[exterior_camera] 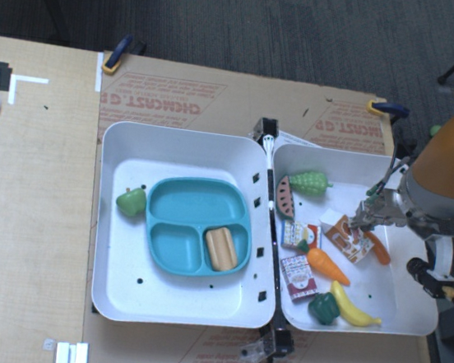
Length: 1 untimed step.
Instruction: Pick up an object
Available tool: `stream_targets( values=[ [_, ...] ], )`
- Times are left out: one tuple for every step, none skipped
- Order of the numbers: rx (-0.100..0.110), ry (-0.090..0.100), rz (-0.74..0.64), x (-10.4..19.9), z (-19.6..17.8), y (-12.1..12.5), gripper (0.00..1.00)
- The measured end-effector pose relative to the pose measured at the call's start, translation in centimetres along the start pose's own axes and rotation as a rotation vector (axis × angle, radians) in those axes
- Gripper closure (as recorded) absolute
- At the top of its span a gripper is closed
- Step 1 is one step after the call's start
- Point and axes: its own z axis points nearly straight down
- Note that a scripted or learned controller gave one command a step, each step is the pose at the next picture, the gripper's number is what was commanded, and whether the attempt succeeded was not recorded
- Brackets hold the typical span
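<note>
Your claw (365,220) hangs low over the right bin (407,329), its tip just above the orange-and-white snack packet (350,241); from this slant you cannot tell how it is set, and nothing can be seen gripped in it. Take that packet as your landmark and likely target. It lies flat, so come straight down on its middle and pinch across its narrow side, not its corner. A thin red piece (380,250) touches the packet's right edge, and the carrot (328,265) lies just below and left of it, so keep the descent square or you will drag them along. Further down from the packet sit the banana (353,309) and a dark green vegetable (325,309); up and left lies the corn cob (308,182), with a watermelon slice (285,197) by the divider. The clearest floor is right of the packet, toward the bin's outer wall; lift that way. The left bin (106,281) holds a blue tray (198,227).
</note>
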Motion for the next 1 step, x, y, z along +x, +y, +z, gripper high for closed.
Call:
stream_targets(
  values=[
    [0.001, 0.0, 0.001, -0.01, 0.03, -0.02, 0.0]
  ],
)
